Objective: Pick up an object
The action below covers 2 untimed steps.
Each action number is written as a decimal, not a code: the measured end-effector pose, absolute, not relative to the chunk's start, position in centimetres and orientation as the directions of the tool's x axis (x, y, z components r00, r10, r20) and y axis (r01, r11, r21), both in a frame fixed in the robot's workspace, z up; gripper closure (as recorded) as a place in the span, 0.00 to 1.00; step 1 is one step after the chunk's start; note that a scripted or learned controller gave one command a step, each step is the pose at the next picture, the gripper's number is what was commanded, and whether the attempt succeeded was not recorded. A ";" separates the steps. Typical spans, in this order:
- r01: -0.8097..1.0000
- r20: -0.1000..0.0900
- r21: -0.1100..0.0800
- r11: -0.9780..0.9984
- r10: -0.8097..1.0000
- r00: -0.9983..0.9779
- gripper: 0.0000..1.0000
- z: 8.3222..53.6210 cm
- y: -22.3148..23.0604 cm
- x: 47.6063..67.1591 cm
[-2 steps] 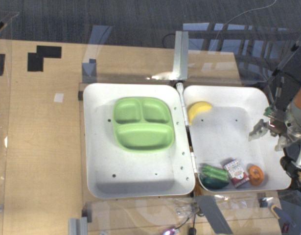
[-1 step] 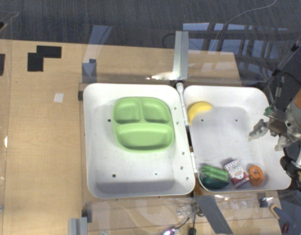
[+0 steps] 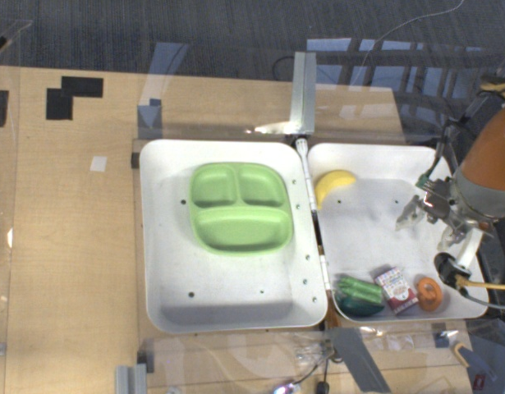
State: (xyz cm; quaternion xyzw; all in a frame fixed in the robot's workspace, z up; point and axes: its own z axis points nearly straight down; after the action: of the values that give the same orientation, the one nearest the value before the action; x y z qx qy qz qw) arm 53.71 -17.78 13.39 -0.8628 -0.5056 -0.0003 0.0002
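Gripper [image 3: 410,212] hangs open and empty over the right bin [image 3: 375,245]; descend squarely on the box [image 3: 395,289] at the front edge.

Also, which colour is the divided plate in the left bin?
Light green. The divided plate shows best in the camera view, lying in the white left bin.

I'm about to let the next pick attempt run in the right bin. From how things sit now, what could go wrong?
1. The green object, the small carton and the orange ball crowd the right bin's near wall, so the claw may nudge a neighbour or jam against the rim.
2. The yellow fruit sits tight against the divider, leaving little room on that side.
3. It looks rounded and could roll away.
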 end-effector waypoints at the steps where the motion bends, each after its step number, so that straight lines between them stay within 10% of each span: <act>1: 0.851 0.001 0.005 -0.525 0.851 0.525 0.00 28.3 -19.4 48.8; 2: 0.857 0.000 0.000 -0.515 0.857 0.515 0.00 16.5 -19.2 48.7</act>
State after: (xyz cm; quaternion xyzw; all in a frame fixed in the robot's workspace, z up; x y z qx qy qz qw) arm 48.71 -19.23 16.51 -0.8704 -0.4924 -0.0002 0.0000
